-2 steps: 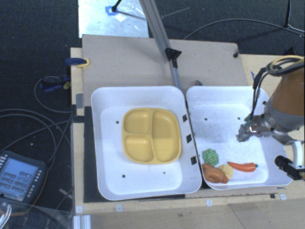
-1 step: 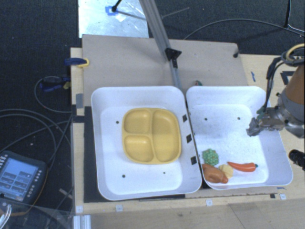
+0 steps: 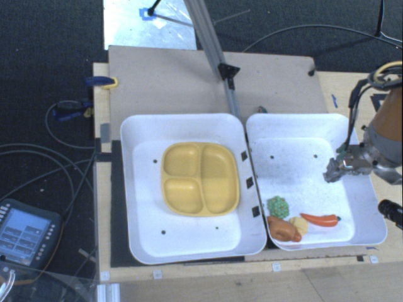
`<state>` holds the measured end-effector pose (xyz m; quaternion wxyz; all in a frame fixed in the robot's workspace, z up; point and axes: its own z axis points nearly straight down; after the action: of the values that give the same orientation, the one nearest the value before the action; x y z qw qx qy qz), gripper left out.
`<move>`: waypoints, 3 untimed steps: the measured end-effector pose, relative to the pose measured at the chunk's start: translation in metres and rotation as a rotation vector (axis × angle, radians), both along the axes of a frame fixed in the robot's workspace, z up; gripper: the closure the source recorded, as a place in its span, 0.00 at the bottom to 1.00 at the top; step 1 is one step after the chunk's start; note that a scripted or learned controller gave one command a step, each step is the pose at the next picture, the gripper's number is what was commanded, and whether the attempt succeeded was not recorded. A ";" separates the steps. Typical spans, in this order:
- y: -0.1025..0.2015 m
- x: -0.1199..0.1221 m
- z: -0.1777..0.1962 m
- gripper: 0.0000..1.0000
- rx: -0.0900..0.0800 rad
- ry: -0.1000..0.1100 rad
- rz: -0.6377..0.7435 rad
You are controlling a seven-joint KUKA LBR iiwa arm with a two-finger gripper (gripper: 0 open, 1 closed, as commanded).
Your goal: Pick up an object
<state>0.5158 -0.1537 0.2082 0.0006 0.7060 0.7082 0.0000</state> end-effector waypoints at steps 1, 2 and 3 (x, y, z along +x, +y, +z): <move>0.055 0.002 0.014 1.00 0.003 -0.003 0.009; 0.114 -0.004 0.008 1.00 0.003 0.000 0.009; 0.164 -0.016 0.003 1.00 0.004 0.001 0.008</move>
<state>0.5002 0.0107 0.2115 -0.0010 0.7031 0.7111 0.0010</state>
